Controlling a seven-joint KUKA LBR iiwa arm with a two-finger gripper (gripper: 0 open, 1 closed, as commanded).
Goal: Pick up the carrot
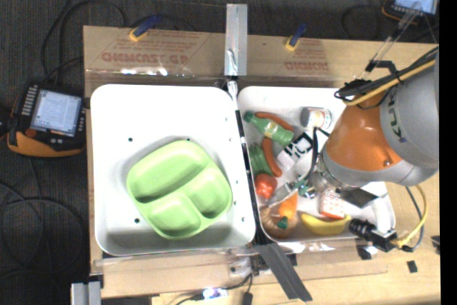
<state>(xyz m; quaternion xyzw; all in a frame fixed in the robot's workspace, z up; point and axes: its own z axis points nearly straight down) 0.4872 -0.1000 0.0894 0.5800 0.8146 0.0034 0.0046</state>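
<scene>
The carrot (287,206), small and orange with a green top, lies near the front of the right bin (378,200) and leans on a brown round basket (274,222). My gripper (303,187) hangs low over the bin's middle, just up and right of the carrot, and its tip nearly reaches the carrot. The grey arm with its orange band (364,143) covers the bin's right half and hides the gripper's upper part.
Around the carrot lie a red tomato (264,186), a green bottle (270,128), a reddish sausage (268,153), a banana (325,224), a can (315,116) and a red-white piece (331,206). The left bin (114,111) holds a green divided plate (180,186).
</scene>
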